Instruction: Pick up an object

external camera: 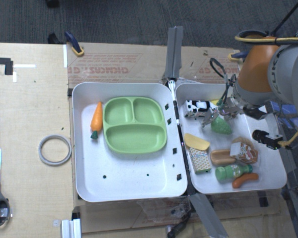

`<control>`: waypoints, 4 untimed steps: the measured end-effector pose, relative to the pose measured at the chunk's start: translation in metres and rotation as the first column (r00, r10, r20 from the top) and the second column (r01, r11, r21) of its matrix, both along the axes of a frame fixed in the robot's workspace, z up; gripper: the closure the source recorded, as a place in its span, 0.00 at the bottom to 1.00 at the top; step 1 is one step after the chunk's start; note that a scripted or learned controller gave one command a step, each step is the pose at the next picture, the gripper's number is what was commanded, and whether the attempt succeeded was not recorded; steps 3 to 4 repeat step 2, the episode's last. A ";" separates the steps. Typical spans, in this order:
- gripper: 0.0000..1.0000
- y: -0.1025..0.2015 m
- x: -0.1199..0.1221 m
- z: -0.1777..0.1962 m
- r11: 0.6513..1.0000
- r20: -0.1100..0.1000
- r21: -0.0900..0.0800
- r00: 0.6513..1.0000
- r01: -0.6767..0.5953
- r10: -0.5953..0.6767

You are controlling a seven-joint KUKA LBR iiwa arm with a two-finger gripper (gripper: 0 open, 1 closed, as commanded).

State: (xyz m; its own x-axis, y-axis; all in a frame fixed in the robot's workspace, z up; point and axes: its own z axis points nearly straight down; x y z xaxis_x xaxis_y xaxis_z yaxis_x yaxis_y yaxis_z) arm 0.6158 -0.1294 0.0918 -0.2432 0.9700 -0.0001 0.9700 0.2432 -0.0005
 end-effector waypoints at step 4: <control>1.00 0.064 0.037 0.100 0.995 0.001 -0.001 0.995 0.096 -0.096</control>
